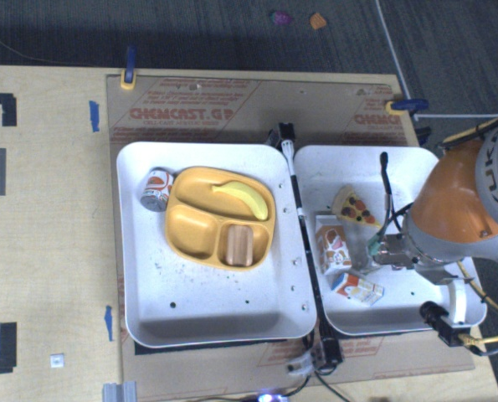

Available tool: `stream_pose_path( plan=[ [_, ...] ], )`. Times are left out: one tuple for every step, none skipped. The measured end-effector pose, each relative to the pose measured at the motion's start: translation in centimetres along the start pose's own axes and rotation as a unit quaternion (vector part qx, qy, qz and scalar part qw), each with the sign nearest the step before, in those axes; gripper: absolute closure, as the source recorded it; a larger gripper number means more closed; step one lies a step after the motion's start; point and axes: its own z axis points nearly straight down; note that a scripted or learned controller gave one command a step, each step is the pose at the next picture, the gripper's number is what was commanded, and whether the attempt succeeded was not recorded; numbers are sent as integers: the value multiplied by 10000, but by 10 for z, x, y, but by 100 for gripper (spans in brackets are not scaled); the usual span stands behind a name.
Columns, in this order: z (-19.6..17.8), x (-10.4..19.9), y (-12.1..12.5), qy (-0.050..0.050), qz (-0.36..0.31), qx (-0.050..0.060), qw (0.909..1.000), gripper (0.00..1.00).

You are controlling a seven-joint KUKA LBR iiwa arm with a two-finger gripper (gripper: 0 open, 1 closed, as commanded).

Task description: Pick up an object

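In the right bin (424, 162) lie a pizza slice toy (354, 207), a small white and red carton (333, 248) and a flat white, red and blue packet (358, 288). My gripper (380, 249) hangs low over this bin, just right of the carton and above the packet. The orange wrist band (454, 203) covers the bin's right part. Nothing can be seen held in the gripper. A thin black stick-like thing (385, 178) lies near the pizza slice.
The left bin (207, 308) holds a yellow divided plate (190, 224) with a banana (243, 196) and a brown sausage-like piece (238, 244). A small can (156, 189) lies at the plate's left. The raised rims between the bins (301, 233) run side by side.
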Motion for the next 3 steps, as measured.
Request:
stream_pose_path(
  plan=[
    [0,0,0,-1,1,1,10000,0],
    [11,4,-4,52,-11,79,10000,0],
    [0,1,-1,5,7,20,10000,100]
  ],
)
